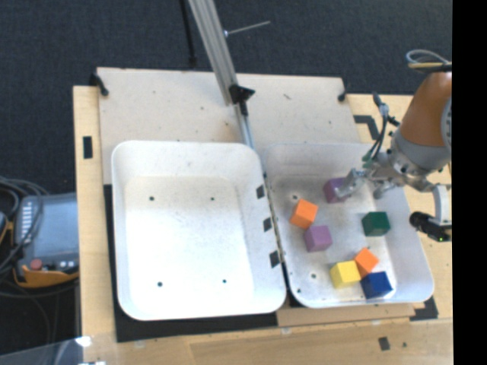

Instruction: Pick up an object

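The pincer sat at a purple block near the right bin's far edge, finger state indeterminate, block not lifted, pickup outstanding.

— What's hard to make out here?
— The hand is blurred against a purple block; whether it touches the block can't be told.
— Anything cut off?
— The arm runs out at the right edge, and the blue cube partly hides an orange cube.
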Available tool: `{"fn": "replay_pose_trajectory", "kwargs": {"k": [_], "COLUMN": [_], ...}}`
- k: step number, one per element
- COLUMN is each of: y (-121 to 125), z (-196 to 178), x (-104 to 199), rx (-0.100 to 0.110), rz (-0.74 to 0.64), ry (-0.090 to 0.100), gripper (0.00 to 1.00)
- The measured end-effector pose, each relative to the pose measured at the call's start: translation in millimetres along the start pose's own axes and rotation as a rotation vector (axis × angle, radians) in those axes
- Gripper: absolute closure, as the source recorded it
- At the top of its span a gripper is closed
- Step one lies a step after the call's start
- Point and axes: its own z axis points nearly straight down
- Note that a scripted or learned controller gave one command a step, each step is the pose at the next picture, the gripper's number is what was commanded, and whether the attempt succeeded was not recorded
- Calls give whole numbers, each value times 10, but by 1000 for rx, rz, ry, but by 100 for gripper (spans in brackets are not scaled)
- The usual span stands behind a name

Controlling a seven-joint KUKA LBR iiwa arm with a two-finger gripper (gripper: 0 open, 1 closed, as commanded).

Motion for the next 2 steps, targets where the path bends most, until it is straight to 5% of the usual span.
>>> {"fn": "replay_pose_trajectory", "kwargs": {"k": [1, 2], "y": [18, 48], "z": [-147, -654], "x": [-4, 82], "rx": [-9, -10], "rz": [1, -6], "ry": [0, 2], "gripper": [100, 100]}}
